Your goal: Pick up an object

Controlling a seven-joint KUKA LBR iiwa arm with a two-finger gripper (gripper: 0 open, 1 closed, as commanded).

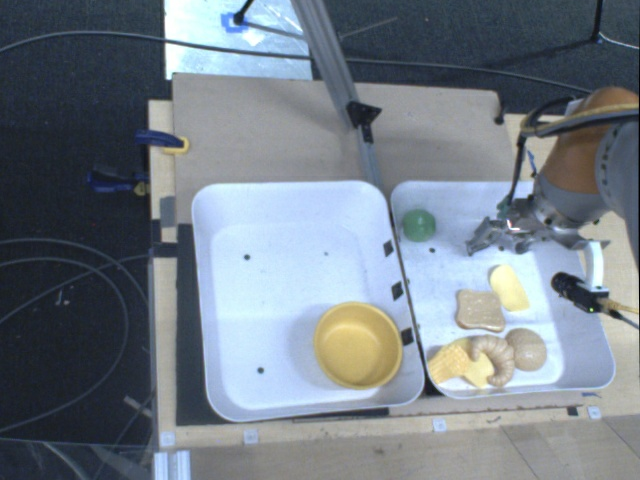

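Note:
My gripper (pixel 497 238) hangs over the upper part of the right bin (pixel 440 268), its fingers spread open with nothing between them. Just below it lies a pale yellow block (pixel 509 288). A slice of toast (pixel 479 311) lies left of that block. Lower down sit a round tan bun (pixel 527 349), a curled tan pastry (pixel 494 353) and a yellow corn-like piece (pixel 452 362). A green ball (pixel 418 225) rests near the bin's upper left corner, left of the gripper.
A yellow bowl (pixel 358 344) sits in the lower right corner of the left bin (pixel 260 268). A grey pole (pixel 335 63) slants over the bench behind the bins. Blue and yellow clamps (pixel 150 148) grip the bench's left edge.

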